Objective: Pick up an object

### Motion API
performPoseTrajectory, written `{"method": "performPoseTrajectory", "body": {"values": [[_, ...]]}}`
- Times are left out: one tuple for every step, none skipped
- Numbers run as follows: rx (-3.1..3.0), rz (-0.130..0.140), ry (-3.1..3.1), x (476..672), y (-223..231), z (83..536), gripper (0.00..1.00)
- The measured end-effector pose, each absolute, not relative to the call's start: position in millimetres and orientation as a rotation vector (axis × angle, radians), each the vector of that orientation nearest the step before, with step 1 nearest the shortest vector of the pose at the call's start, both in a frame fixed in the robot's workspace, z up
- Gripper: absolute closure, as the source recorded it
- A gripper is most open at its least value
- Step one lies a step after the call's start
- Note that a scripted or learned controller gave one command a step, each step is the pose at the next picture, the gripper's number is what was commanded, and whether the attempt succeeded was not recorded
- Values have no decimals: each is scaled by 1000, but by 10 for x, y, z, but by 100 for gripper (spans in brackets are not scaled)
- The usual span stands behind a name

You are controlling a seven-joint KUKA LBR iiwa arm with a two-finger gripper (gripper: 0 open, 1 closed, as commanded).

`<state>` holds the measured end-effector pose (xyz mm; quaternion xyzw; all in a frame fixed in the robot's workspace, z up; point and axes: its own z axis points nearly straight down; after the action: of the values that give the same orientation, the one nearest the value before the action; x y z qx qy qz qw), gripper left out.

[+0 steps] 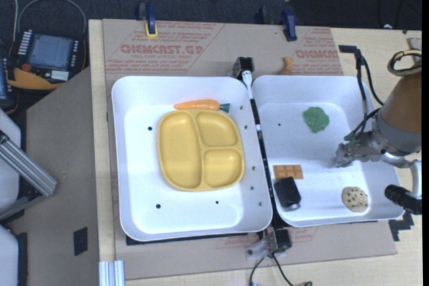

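Note:
The right bin (295, 87) holds a green broccoli piece (316, 118), a tan cracker (288, 172), a black block (287, 192) and a round cookie (354, 198). My gripper (343, 157) hangs low over the right side of this bin, between the broccoli and the cookie, touching neither. Nothing shows between its tips. The grey wrist and orange band (404, 110) rise to the right of it.
The left bin (134, 144) bears a yellow divided plate (200, 148) with an orange carrot (198, 104) lying just behind it. Cables run along the right bin's far right wall. Clamps stand at the board's back edge.

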<state>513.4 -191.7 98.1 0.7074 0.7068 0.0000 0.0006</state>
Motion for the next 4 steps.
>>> {"method": "performPoseTrajectory", "body": {"values": [[2216,4,2218,5084,-1873,1580,100],[2214,5,2219,5141,-1817,2038,100],[2215,3,2219,5155,-1820,2307,100],[2216,2,2229,5347,-1312,2195,100]]}}
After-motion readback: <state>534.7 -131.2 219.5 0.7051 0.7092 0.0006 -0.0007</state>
